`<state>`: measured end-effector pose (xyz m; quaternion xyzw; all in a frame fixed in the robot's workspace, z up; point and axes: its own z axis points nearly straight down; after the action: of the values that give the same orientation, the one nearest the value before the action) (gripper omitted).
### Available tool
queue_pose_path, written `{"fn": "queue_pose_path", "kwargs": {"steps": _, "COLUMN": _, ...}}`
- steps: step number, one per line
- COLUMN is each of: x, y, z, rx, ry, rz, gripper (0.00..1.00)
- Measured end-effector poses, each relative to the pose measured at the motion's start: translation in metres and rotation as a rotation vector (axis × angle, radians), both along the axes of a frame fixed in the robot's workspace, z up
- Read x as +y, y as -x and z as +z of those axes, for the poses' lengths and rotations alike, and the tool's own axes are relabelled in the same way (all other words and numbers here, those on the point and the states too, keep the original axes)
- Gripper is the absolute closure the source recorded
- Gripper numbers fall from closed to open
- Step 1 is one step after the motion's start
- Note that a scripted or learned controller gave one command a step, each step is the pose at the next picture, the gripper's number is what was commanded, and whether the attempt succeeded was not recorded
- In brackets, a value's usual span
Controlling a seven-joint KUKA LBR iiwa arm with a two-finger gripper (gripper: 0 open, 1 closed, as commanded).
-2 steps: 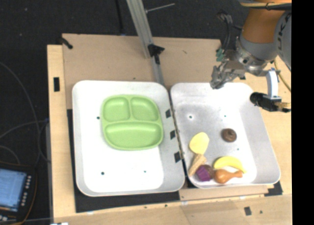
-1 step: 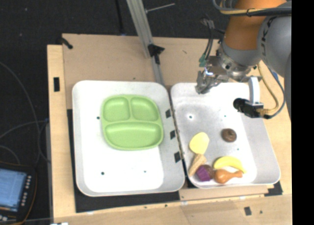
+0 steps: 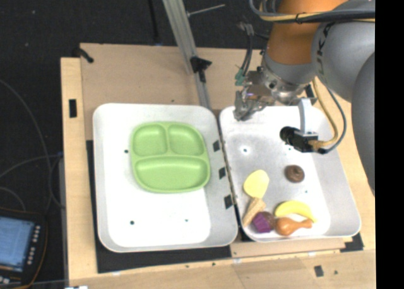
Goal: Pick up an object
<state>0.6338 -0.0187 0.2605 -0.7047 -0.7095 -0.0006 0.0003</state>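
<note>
You have the two-finger gripper [image 3: 243, 112] hanging over the far left corner of the right white bin [image 3: 328, 174], close to the rim it shares with the left white bin [image 3: 113, 218]; whether it is wide or narrow, you cannot tell. Bare floor lies below it. Toy food clusters at the near edge: a yellow chip-shaped piece [image 3: 255, 183], a yellow banana [image 3: 294, 209], a purple piece [image 3: 262, 222], and a brown round piece [image 3: 293, 173] apart. A green divided plate [image 3: 170, 157] sits in the left bin.
</note>
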Motion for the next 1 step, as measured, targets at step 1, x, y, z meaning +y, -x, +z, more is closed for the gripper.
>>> {"fn": "queue_pose_path", "kwargs": {"steps": 1, "x": 0.0543, "y": 0.0048, "z": -0.0136, "rx": 0.001, "ry": 0.000, "rz": 0.000, "gripper": 1.00}}
